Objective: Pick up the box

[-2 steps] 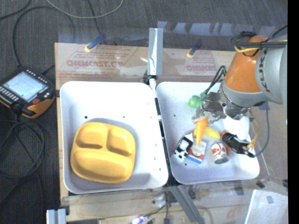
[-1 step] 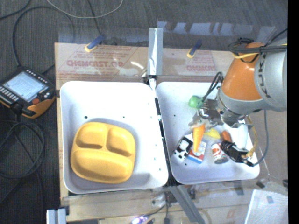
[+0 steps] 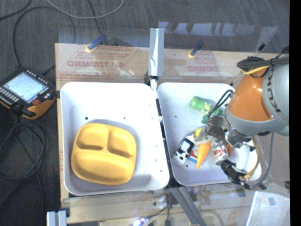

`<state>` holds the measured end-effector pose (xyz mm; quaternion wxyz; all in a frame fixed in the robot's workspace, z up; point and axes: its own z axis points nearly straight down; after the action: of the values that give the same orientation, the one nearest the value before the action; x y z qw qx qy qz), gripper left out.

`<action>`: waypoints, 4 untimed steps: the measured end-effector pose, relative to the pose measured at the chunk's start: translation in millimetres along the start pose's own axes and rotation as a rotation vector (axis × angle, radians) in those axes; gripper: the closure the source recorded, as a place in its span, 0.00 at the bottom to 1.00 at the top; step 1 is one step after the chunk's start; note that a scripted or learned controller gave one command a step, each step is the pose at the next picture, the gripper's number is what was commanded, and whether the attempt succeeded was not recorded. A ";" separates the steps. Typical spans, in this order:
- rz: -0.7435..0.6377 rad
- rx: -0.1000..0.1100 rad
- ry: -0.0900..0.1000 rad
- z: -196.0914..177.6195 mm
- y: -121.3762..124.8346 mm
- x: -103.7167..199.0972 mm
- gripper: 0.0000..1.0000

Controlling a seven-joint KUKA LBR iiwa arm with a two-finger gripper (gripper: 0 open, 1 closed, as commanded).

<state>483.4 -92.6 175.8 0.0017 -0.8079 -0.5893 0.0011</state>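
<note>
The gripper [image 3: 217, 134] hung over the right bin's [image 3: 175, 126] near edge beside the box [image 3: 186, 151]; grip state indeterminable.

Two white bins [image 3: 66, 126] sit side by side. The left one holds one yellow compartment tray [image 3: 104, 153]. The right one holds one orange carrot [image 3: 202, 154], one green item [image 3: 199, 103] and one black-and-white box [image 3: 185, 149].

Robotics lab test cell. A grey-and-orange industrial arm [image 3: 256, 102] is reaching over two white bins [image 3: 66, 126] sitting on a cardboard-covered bench [image 3: 108, 62]. A teach pendant [image 3: 26, 92] is lying on dark carpet off the bench's left edge, loose cables [image 3: 28, 18] trailing around it.
</note>
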 end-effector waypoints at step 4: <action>0.072 -0.001 -0.002 1.5 13.2 -41.7 1.00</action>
<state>483.3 -136.3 174.3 0.0005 -0.8285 -0.5600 0.0017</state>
